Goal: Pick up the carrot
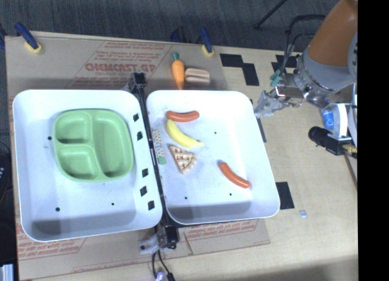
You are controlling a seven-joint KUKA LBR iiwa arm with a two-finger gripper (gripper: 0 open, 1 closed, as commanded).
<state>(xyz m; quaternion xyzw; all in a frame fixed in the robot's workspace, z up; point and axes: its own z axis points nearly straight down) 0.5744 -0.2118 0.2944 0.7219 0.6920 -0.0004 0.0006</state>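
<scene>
1. The table (pixel 316 213) carries a sheet of printed cardboard (pixel 121 61), and two shallow white bins lie side by side on that sheet.
2. The left bin (pixel 36 213) holds a green divided plate (pixel 94 145), which lies in the half of the bin toward the table's far edge.
3. The right bin (pixel 261 194) holds four items. A sausage (pixel 182 115) lies nearest the bin's far rim. A banana (pixel 182 137) lies just beside it on the near side. A waffle wedge (pixel 183 158) sits just beyond the banana, toward the table's near edge. A second sausage (pixel 234 174) lies apart from these, toward the bin's right rim.
4. The carrot (pixel 177 72) lies outside both bins, on the cardboard just beyond the far rim of the right bin, near the table's far edge. Its green top points toward that edge.
5. A small sandwich-like block (pixel 197 76) lies just beside the carrot, on the side toward the table's right edge.
6. The arm (pixel 334 30) stands over the right part of the table. Its gripper (pixel 266 104) hangs just outside the right bin's far right corner, well apart from the carrot. The state of the jaws cannot be told, and nothing is seen between them.
</scene>
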